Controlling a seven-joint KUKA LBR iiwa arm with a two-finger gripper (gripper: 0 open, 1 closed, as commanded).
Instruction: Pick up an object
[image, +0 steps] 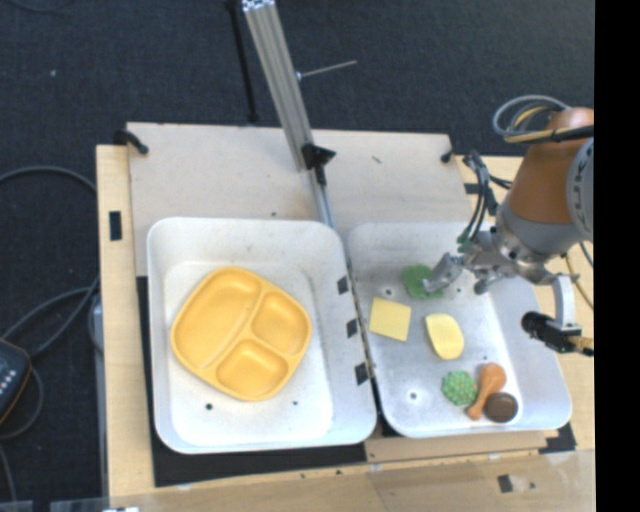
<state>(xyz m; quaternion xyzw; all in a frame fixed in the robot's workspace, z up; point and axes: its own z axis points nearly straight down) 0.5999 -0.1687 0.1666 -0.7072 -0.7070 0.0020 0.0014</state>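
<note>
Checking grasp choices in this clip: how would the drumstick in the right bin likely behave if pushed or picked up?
The drumstick looks like a moulded toy, so probably stiff and light. Its rounded, tapering shape suggests it would pivot or roll when nudged rather than slide straight. It lies against the green ball and a brown piece, so a push would likely shift those too.

Gripper (437, 281) over green toy (416, 279)

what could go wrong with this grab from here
The gripper sits at the edge of the green item, so it may clip it and push it aside rather than lift it. The yellow square and yellow oval piece lie close by and could get nudged.
</note>
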